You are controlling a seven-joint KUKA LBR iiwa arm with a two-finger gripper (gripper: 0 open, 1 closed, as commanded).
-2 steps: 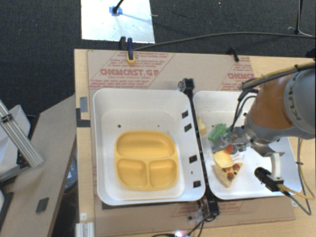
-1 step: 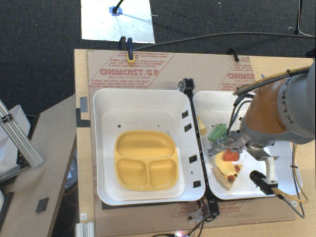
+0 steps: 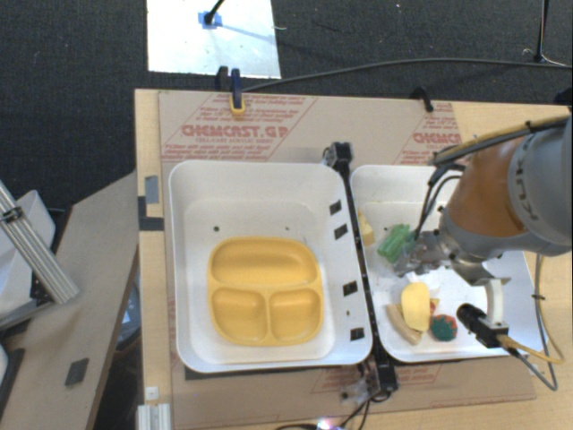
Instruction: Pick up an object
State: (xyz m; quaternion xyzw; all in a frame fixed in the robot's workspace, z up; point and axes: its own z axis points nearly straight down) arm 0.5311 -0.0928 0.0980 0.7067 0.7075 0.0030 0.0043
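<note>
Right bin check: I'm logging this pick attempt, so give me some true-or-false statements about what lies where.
1. A yellow tray lies in the left bin. True.
2. The yellow tray has a single compartment. False: it has three.
3. A green object lies in the right bin. True.
4. The arm is over the left bin. False: it is over the right bin.
5. The yellow object lies in the left bin. False: it lies in the right bin.

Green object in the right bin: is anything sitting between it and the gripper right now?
Nothing visible does. The gripper hangs right beside the green object in the right bin. The yellow object and the small red-and-green piece lie nearer the front wall, off that line.
</note>
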